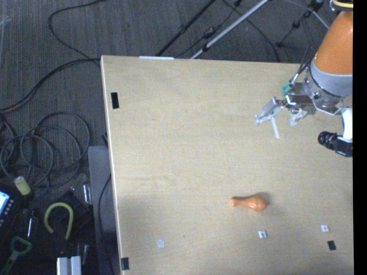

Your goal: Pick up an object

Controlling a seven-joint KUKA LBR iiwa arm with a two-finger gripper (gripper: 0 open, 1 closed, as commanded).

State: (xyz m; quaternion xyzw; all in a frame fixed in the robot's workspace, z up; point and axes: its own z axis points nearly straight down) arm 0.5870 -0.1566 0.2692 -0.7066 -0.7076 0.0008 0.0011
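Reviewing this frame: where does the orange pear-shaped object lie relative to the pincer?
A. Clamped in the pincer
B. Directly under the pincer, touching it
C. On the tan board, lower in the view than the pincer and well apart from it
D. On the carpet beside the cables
C: the orange object lies alone on the tan board, while the pincer hangs higher in the view to the right, with bare board between them.
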